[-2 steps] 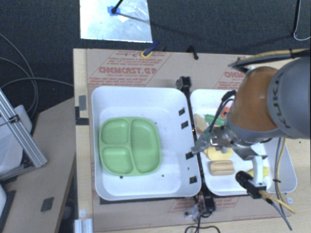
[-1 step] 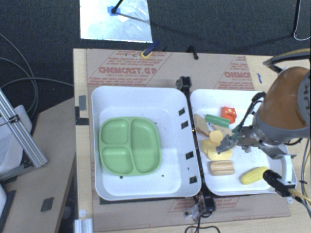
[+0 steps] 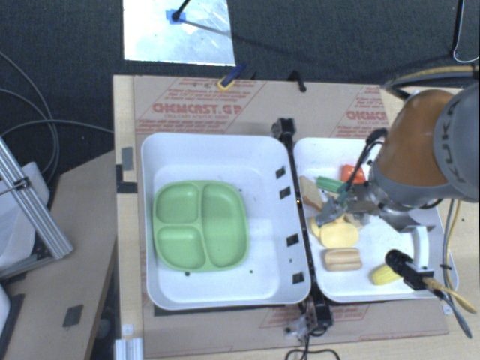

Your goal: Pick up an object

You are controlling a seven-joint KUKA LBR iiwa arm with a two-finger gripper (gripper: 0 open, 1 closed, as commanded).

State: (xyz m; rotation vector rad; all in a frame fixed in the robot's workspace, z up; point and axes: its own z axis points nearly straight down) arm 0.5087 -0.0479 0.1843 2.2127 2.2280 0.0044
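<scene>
My gripper hangs low over the left half of the right bin, its tip just above a pale yellow piece. A green item and a red-orange item lie just beyond the gripper, partly hidden by the wrist. A tan wedge rests by the bin's left wall. Near the front lie a tan bun-like piece and a small yellow item. I see nothing between the fingers from this angle.
The left bin holds a green divided plate. A black divider with clips separates the two bins. The arm's orange and grey body covers the right bin's far right part.
</scene>
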